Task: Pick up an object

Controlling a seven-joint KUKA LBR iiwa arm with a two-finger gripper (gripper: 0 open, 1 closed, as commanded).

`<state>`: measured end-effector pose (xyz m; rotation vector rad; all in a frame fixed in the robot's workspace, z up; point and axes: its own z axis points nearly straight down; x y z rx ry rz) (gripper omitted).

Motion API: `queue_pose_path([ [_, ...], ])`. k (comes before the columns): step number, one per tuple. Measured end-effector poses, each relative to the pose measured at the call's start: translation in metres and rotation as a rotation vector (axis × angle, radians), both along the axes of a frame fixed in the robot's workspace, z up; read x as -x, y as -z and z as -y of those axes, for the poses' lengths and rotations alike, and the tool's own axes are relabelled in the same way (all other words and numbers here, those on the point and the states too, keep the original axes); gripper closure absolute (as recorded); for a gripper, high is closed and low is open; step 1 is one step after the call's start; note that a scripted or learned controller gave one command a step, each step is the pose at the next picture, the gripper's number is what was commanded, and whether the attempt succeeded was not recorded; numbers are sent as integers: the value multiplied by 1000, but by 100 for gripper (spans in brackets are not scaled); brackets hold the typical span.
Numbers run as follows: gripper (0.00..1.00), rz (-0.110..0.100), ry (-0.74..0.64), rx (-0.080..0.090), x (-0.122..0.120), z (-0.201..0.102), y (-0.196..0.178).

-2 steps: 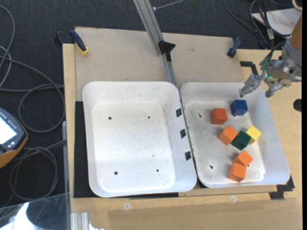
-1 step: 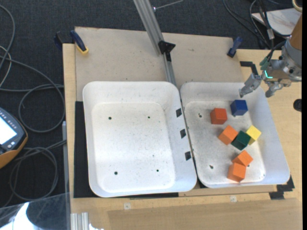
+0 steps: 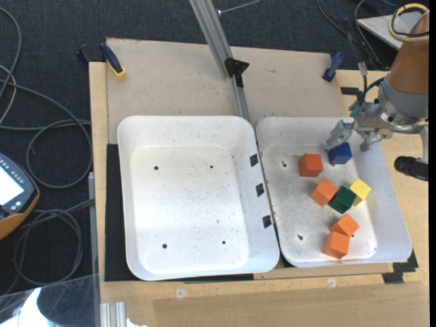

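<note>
Here, a bench seen from above at a slant bears two shallow white bins side by side. The left bin (image 3: 136, 182) shows only a bare, speckled floor with a few small dark holes. The right bin (image 3: 286, 244) holds a loose group of small blocks toward its 3 o'clock side.

The grey arm with its orange band (image 3: 412, 67) reaches in from 3 o'clock of the view and ends over the 1 o'clock corner of the right bin. Its gripper (image 3: 349, 138) points down there, the fingers spread fairly wide, one grey finger to the left and one to the right. A blue block (image 3: 339, 154) sits just below the gripper, at about 6 o'clock from it; whether the fingers touch it cannot be told, and it is not clearly between them.

A red-orange block (image 3: 310, 164) lies at 9 o'clock of the blue one, near it but apart. Farther toward 6 o'clock, an orange block (image 3: 323, 192), a dark green block (image 3: 343, 199) and a yellow block (image 3: 360, 189) press together in a tight cluster, green in the middle. Two more orange blocks (image 3: 340, 236) lie touching each other near the bin's 5 o'clock corner.

A metal rail (image 3: 216, 39) runs from 12 o'clock of the view down to the gap between the bins. Blue clamps (image 3: 112, 58) grip the far edge of the bench board, and black cables (image 3: 41, 128) loop over the dark floor at 9 o'clock.
</note>
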<state>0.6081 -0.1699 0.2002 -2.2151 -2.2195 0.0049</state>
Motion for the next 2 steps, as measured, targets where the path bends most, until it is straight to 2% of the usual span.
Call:
queue_pose_path([
  [1, 0, 1, 1, 1, -6, 3, 45],
  [2, 0, 11, 1, -4, -9, 1, 91],
])
